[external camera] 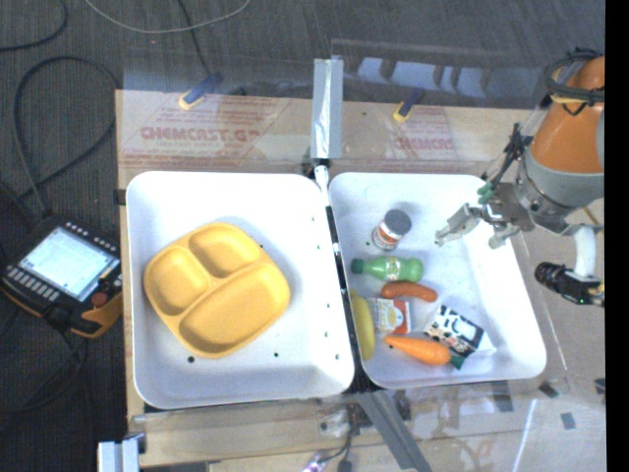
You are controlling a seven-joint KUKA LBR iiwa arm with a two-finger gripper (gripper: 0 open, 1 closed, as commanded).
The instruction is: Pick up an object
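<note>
Gripper (470, 226): hovering in the right bin (511, 308)'s upper part; fingers apart, holding nothing
Nearest thing: small can (392, 230), just to the camera's left of the fingertips; green bottle (388, 268) below it, lying crosswise

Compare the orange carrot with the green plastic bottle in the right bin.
The orange carrot lies near the bin's front, tapering to a point; the green plastic bottle lies nearer the middle, blunt with a pale cap end. The carrot touches the black-and-white packet; the bottle sits just above the red sausage. Both lie on their sides in the right white bin.
</note>
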